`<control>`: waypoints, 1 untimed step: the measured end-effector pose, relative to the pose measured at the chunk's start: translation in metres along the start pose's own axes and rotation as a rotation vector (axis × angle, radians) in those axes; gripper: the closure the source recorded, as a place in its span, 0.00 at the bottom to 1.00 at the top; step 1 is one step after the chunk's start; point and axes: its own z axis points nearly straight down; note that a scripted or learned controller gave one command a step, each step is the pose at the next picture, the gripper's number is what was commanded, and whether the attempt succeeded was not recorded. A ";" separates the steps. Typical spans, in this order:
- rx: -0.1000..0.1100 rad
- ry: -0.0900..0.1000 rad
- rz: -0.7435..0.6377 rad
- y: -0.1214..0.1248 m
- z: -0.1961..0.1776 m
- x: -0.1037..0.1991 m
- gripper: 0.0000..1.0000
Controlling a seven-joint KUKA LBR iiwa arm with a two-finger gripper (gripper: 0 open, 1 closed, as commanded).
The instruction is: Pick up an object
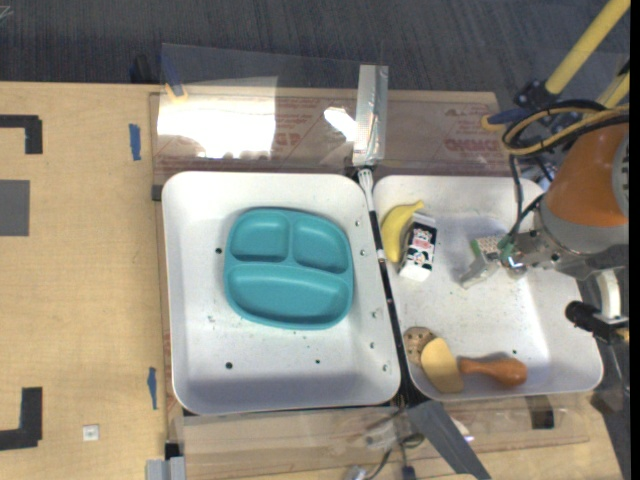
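You can see the end effector [484, 259] low in the right bin [560, 308], its grip state unclear, right of a small printed carton [419, 249], lettering unreadable, touching the banana [396, 226].

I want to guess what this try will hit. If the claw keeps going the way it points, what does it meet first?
The claw points left and down over the right bin. Likely bare bin floor first; further left lies the small carton beside the banana. Depth is unclear.

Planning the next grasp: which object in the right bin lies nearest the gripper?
The small carton, just left of the gripper. The banana lies farther left, the wooden brush toward the bin's near edge.
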 end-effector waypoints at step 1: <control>0.004 0.001 0.137 0.041 0.002 0.003 0.00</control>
